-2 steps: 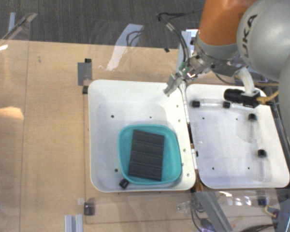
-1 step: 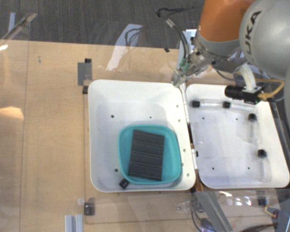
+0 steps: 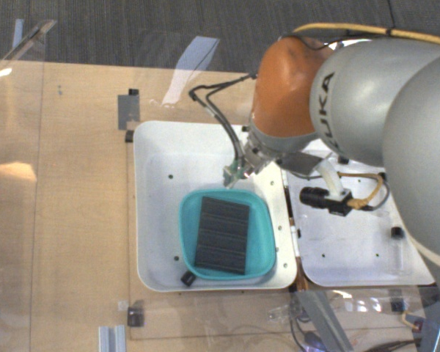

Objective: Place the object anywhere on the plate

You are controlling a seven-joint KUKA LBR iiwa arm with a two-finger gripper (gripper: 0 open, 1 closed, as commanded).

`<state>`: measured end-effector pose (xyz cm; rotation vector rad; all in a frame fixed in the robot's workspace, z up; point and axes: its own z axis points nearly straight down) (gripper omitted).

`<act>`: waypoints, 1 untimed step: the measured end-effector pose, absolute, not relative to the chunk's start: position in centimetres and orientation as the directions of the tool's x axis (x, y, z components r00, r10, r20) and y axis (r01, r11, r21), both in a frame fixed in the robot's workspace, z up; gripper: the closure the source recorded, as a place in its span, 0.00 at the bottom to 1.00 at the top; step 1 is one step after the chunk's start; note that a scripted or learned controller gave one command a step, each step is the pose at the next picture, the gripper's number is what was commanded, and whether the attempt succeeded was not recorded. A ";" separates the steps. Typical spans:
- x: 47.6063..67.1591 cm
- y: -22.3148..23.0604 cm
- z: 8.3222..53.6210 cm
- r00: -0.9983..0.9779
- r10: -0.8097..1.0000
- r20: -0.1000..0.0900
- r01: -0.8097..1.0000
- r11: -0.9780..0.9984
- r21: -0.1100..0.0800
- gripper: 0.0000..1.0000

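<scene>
Honestly, starting from the near edge: a small black piece (image 3: 185, 277) sits on the floor of the left bin (image 3: 150, 218), right against the near-left corner of the teal plate (image 3: 262, 251). Can't tell what it is, too small.

On the plate lies a dark ribbed slab (image 3: 222, 235), flat, well inside the rim. Its long axis runs near-to-far with a slight lean to the right at the far end. If that slab is the object, then going by how things lie it's already where the task wants it and nothing's left but to back off. If the little black piece is the real target, the job isn't done.

The key relation: the gripper (image 3: 235, 173) hangs just over the plate's far rim, so the slab lies toward the near side of it, close, with its short far edge facing the tip. Whether the gripper is spread or closed, can't tell, since the wrist covers it. Nothing visibly pinched.

Behind that, the arm (image 3: 381, 108) comes in from the right, orange band (image 3: 286, 86) just above the wrist, crossing high over the right bin (image 3: 352, 259).
</scene>
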<state>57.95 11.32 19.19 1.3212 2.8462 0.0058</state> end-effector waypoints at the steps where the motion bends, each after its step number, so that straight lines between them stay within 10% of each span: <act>1: 58.0 11.3 19.2 -0.645 0.764 -0.002 0.764 0.645 0.006 0.00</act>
